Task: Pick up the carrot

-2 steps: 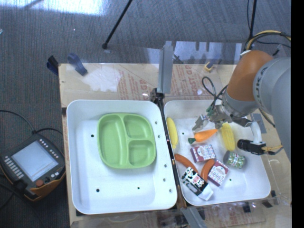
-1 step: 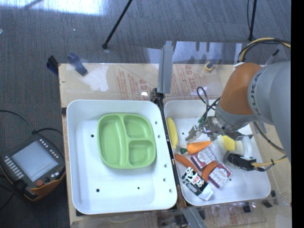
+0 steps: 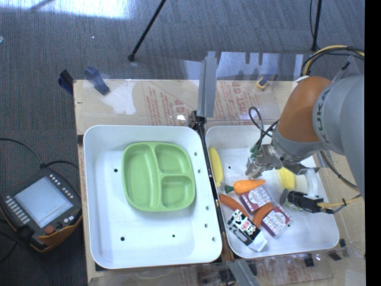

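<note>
1. So the carrot is lying in the right bin, roughly mid-bin, orange body pointing right and its green tuft at the left end. It's flat on the bin floor, not lifted.

2. The claw sits just above and a touch right of the carrot, hanging low off the grey arm with the orange band. Honestly can't tell from this angle whether it's wide or pinched, too dark and cluttered down there. Nothing is visibly held in it.

3. My guess is it's lining up for the grab. To do it well, I'd centre over the fat middle of the carrot and close across its short width, not along its length.

4. It's crowded though. A corn cob lies along the left wall, a second orange piece sits just below-left of the carrot, and a red packet is right under it, basically touching. Another red packet and a cow-print carton are further toward the front, and something yellow sits just right of the claw.

5. Risk as I see it: a finger landing on the packet instead of bin floor and skidding the carrot away.

6. Open room: the strip of bare white floor above the carrot, toward the back wall, is the cleanest approach. Straight up looks like the safest exit.

7. The left bin with the green divided plate is well apart, no problem there.
</note>
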